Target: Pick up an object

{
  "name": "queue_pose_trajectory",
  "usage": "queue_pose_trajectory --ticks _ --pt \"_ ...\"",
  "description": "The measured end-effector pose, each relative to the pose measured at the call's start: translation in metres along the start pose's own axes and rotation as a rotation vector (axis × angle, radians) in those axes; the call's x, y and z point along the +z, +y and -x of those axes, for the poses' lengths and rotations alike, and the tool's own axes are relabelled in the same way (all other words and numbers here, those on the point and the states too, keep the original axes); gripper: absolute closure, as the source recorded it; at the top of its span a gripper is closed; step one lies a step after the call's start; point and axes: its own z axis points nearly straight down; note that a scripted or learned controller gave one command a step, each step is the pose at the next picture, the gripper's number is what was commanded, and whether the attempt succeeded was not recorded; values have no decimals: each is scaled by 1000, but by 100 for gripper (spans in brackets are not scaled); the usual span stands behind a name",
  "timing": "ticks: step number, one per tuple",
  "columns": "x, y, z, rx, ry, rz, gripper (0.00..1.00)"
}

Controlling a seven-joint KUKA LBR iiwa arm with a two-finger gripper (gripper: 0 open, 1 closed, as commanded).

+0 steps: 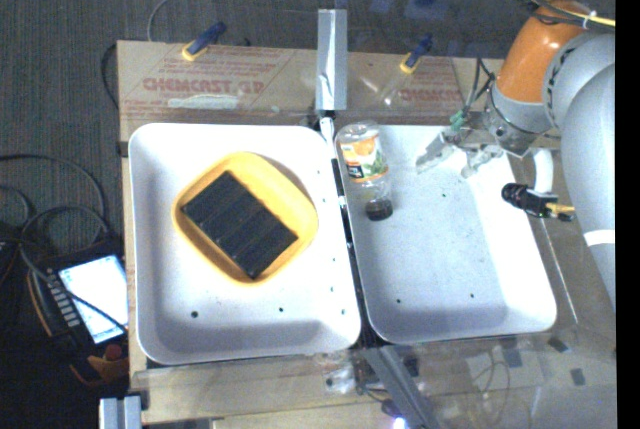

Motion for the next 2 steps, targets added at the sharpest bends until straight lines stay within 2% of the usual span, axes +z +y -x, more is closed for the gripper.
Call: queue_pose_trajectory --ticks 1,2 --pt "3 -5 -79 -39 -20 15 0" --pt "1 -4 -7 -148 -13 1 0"
